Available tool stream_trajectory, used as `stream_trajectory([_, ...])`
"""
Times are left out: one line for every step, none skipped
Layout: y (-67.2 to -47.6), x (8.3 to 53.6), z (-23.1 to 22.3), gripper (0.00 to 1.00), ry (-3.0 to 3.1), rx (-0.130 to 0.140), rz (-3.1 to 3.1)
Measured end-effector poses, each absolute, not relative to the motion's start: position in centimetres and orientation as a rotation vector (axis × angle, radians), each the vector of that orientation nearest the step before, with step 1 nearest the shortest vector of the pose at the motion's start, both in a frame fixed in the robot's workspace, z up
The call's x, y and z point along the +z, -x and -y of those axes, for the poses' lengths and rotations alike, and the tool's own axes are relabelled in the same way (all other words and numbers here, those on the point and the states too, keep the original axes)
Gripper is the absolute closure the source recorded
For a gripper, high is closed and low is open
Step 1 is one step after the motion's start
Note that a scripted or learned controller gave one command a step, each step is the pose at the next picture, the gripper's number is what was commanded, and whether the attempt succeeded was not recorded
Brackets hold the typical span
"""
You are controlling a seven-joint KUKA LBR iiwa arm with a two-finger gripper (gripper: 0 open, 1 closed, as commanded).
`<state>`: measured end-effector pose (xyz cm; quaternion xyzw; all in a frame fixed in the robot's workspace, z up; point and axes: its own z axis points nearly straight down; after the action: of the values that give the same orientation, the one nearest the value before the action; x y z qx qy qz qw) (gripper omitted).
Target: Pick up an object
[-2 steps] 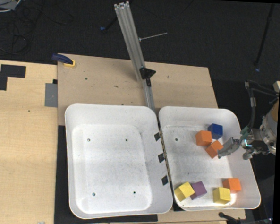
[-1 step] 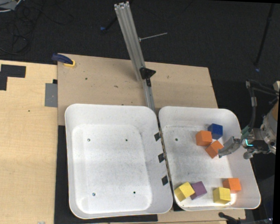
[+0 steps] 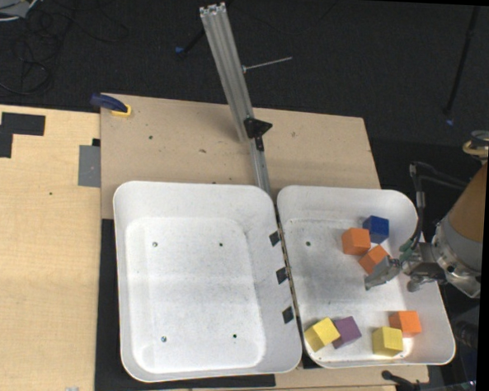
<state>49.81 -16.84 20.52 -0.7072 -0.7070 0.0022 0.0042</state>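
The hand (image 3: 382, 276) sits low in the right bin (image 3: 343, 206); an orange block (image 3: 374, 258) lies just above-left, touching it. Whether the hand is open or closed I cannot tell.

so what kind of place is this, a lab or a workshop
Most likely a robotics lab test bench: two shallow white bins side by side on a wooden bench, small coloured foam blocks as grasp targets, and a robot hand reaching in.
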Motion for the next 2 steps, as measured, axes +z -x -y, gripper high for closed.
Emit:
stream_trajectory([-49.7, 15.2, 17.8, 0.00, 2.217, 0.007, 2.214])
stream_trajectory([-49.9, 9.2, 17.7, 0.00, 2.222, -0.001, 2.218])
